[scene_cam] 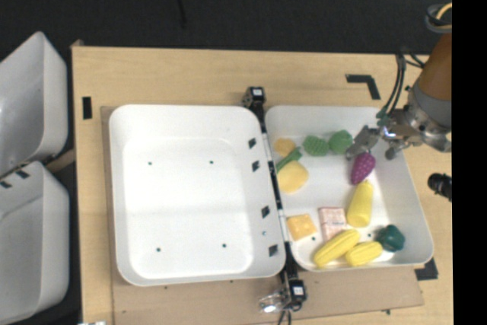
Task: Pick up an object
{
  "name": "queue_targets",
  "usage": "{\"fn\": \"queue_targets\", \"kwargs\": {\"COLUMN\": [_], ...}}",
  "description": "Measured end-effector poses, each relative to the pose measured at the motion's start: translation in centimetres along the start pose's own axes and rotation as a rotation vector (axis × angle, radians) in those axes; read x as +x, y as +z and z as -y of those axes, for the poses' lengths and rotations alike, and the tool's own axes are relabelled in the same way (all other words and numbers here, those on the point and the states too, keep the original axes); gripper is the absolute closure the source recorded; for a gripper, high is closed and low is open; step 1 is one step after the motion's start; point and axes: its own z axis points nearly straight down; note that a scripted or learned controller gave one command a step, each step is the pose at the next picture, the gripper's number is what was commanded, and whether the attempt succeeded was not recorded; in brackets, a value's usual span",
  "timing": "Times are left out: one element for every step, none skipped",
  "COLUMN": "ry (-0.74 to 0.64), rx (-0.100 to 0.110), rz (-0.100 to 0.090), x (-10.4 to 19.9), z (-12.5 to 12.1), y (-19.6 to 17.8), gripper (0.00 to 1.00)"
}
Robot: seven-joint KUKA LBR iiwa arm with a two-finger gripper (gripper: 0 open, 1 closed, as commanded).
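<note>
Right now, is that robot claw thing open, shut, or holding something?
Gripper: over the right bin, just above the purple toy; open or shut cannot be told.

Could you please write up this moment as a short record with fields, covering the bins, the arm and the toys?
left bin: white, shallow
right bin: white, holds the toy foods
gripper: over the right bin's upper right part, just above the purple grapes
near gripper: green toy
front of bin: yellow corn, dark green toy
middle: yellow lemon, pink block
</note>
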Motion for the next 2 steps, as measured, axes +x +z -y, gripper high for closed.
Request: {"fn": "queue_targets", "kwargs": {"ry": [0.001,0.002], "rx": [0.000,0.004], "rz": [0.002,0.002], "x": [-1.1,-4.3], "z": [-1.5,1.6], "y": [9.8,12.2], "gripper": [0.00,0.00]}}
